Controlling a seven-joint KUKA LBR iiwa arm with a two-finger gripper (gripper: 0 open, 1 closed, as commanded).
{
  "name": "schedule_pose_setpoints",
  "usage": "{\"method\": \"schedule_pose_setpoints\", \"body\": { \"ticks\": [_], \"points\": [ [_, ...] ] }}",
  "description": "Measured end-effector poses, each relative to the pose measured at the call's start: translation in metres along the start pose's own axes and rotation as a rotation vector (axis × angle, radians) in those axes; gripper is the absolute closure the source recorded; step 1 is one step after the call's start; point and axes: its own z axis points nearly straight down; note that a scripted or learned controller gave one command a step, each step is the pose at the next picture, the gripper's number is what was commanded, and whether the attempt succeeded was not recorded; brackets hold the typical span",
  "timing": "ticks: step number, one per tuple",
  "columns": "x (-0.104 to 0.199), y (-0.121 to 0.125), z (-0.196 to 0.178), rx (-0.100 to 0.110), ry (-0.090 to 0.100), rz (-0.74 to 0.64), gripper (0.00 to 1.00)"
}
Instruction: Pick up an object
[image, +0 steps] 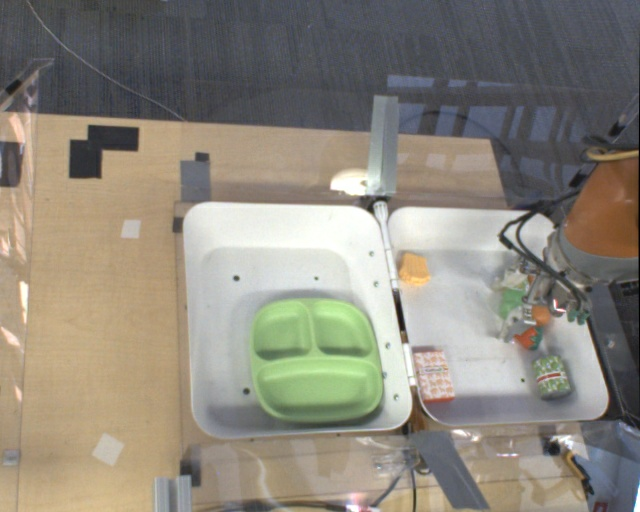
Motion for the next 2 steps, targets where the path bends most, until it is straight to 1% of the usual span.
{"method": "schedule_pose_setpoints", "body": {
  "ticks": [1,2],
  "points": [
    [-0.005,0.002,-0.015,0.001,-0.014,-0.008,1.00],
    [-0.014,0.071,-0.001,-0.003,-0.004,0.263,1.00]
  ]
}}
